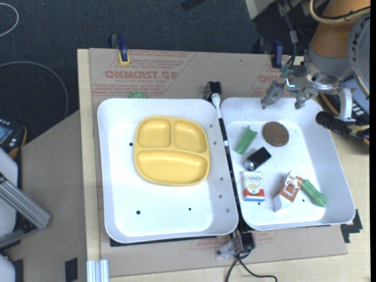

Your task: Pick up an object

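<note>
1. The end effector [286,98] hangs over the far rim of the right bin [335,157], its two grey metal fingers spread apart with nothing between them.
2. The arm [338,34] above it is grey with a smooth, rounded orange band and enters from the right.
3. Just in front of the end effector, inside the right bin, lies a flat round brown disc [275,134] with a dull surface.
4. To the left of the disc and a little nearer the camera rests a green, elongated, wedge-like piece [246,140], tilted.
5. Nearer still sits a small black rectangular block [258,157], touching a shiny silver bit at its lower left end.
6. Beyond that, toward the near rim, lies a small printed carton [254,187] in white, red and blue.
7. Right of it is an orange-and-white box [288,191], just beside a green, bumpy oblong object [313,193].
8. Far to the left of the end effector, the left bin [117,175] holds a glossy yellow plastic divided plate [172,150] with rounded corners and three compartments.
9. Both bins are shallow, white and smooth, touching along a dark seam between them.
10. They sit on a brown cardboard sheet [176,69] with red lettering, laid on the table [361,175].
</note>
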`<move>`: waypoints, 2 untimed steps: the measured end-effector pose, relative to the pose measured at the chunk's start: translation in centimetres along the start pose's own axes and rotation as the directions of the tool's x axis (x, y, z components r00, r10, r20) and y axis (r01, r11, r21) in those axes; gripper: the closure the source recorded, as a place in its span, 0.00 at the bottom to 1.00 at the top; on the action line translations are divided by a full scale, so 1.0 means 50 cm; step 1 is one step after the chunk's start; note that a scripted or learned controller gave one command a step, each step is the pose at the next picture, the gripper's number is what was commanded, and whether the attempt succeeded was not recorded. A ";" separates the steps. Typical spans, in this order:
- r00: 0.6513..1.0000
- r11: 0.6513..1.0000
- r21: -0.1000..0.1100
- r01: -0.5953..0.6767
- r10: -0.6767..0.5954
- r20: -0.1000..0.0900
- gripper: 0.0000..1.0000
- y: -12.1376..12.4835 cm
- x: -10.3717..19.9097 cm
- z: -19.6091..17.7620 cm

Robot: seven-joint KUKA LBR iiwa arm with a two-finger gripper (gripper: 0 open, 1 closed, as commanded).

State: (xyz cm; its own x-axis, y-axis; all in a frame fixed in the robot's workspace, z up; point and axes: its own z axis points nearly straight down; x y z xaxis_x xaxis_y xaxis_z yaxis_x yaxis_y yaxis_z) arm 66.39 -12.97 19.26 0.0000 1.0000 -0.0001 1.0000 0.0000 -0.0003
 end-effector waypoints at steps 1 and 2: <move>1.000 1.000 0.001 0.001 -0.001 0.000 0.00 -0.003 -0.003 0.225; 1.000 1.000 0.005 -0.002 0.002 -0.002 0.00 -0.076 0.017 0.197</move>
State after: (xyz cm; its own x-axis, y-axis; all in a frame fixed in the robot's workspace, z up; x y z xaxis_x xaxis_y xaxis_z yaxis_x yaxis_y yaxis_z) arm 62.58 -12.10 9.41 0.0017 1.0000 0.0014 1.0000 -0.0017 -0.0049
